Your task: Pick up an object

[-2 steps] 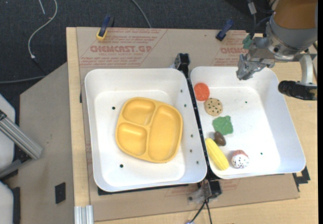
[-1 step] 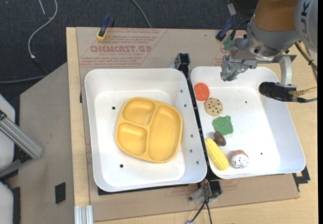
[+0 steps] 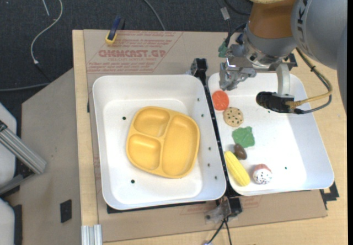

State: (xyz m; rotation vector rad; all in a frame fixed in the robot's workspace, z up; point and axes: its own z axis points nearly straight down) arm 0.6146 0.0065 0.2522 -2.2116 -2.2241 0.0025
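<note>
My gripper hangs over the back left corner of the right bin, just above and right of a red-orange tomato-like piece. Nothing shows between the fingers. Along that bin's left side lie a chocolate-chip cookie, a green broccoli-like piece, a small brown piece, a yellow corn cob and a white ball with red dots. A yellow divided plate lies in the left bin.
A black cylinder with a cable juts over the right bin behind the gripper. The two bins meet at a black-studded rim. Cardboard underlies both bins, with a blue clip at its back edge and cables on the dark floor.
</note>
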